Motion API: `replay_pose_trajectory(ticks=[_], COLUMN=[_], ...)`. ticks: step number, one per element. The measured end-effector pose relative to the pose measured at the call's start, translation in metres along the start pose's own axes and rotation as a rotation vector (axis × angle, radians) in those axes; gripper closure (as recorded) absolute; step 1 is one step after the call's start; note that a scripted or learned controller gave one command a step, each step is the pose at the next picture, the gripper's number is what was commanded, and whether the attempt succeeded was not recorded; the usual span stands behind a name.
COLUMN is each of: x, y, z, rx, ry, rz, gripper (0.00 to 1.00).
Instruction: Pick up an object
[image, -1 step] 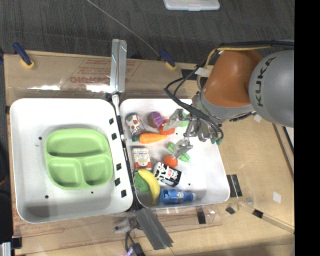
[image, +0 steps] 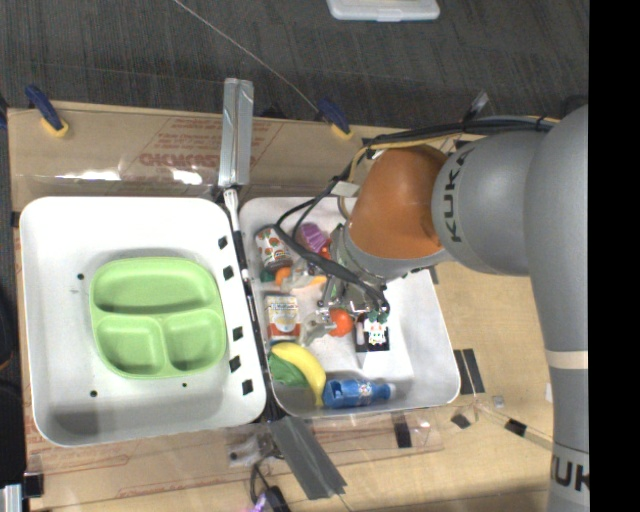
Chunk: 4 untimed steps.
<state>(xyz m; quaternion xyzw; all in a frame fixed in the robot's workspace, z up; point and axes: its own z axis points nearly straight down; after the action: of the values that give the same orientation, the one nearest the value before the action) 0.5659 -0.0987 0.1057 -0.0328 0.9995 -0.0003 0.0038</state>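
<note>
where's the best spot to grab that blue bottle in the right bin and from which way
Probably at the middle of the blue bottle, coming straight down from above. It lies on its side along the right bin's near wall, so the fingers should likely close across its narrow width. The banana sits close to its left end, so grip nearer the right half.

Dark carpet floor (image: 120, 45) (ribbed); cardboard-covered bench (image: 500, 300).

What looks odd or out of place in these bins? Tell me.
Nothing looks spilled or broken. The right bin holds a loose jumble: a banana lying over something green, a blue bottle on its side, and small packets lying at different angles. The green tray sits flat in the left bin. The gripper is low among the clutter.
</note>
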Motion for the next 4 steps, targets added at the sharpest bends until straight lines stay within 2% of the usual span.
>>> replay_pose_trajectory(ticks=[1,2,3,4], x=[0.046,0.065,0.074,0.066], y=[-0.109,-0.1,-0.064,-0.013], z=[0.012,0.009,0.003,0.008], rx=[0.001,0.006,0.017,0.009], ry=[0.006,-0.011,-0.034,-0.013], rz=[-0.069,-0.061,-0.217,-0.355], gripper=[0.0,0.0,0.0,0.0])
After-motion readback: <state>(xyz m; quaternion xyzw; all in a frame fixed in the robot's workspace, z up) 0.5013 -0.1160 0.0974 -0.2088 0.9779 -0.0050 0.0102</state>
